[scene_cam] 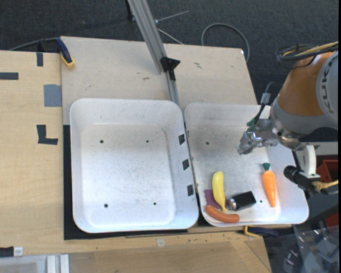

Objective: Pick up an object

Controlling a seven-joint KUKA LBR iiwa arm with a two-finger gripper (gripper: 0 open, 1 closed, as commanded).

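A robot hand (pixel 251 142) hovers over the right bin (pixel 216 124); its grip cannot be told. A carrot (pixel 269 187), banana (pixel 217 190), hot dog (pixel 221 215) and black block (pixel 242 200) lie along the bin's front edge. No writing is legible.

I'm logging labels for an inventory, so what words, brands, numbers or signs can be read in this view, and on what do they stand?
No text can be read anywhere in this view.
Small black rectangular block in the right-hand shallow white bin: no marking can be made out.
Grey robot arm with the orange band: dark marks at the frame edge, cut off and unreadable.
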